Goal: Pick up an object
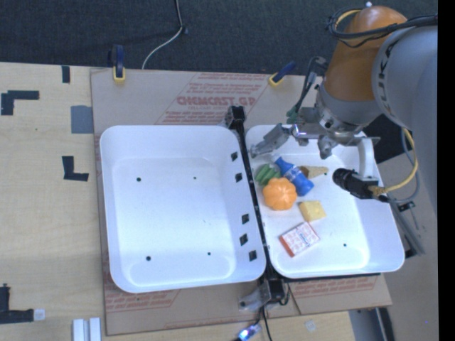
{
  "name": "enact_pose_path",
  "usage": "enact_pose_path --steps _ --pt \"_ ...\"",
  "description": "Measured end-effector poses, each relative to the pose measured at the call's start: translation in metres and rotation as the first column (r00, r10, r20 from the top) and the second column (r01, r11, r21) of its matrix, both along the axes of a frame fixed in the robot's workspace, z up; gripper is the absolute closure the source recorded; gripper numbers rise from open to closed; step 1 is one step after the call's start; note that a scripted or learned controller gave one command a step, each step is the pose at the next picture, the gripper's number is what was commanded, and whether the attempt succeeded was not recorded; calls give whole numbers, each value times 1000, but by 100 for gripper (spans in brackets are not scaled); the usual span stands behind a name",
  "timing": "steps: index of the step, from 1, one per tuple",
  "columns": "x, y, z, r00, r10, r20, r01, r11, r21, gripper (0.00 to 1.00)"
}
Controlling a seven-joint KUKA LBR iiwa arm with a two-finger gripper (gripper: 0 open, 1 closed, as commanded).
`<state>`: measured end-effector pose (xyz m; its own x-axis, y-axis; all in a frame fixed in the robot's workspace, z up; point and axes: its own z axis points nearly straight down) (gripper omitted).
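Red-white box (299,239) mid right bin (370,258) | end effector (295,137) at far rim, grip unclear

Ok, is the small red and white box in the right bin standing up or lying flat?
Lying flat. The red and white box rests on its broad face on the right bin floor, just below the yellow block.

Grey arm entering from the upper right of the frame, its orange band (362,38) uppermost and the wrist angled down and leftward. The gripper (274,142) sits right of centre in the upper half, fingers pointing left and spread apart, nothing between them. A black cable loops along the wrist's right side.
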<state>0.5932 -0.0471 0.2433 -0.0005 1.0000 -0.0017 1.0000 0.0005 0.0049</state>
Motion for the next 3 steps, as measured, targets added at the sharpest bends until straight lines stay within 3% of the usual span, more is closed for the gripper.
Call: enact_pose_path --steps 1,2,3 --pt "5 70 22 1000 8 -4 -8 1000 4 100" --pt "0 98 142 1000 5 8 -6 1000 4 100" --pt "-10 186 206 1000 11 2 -11 1000 6 100"
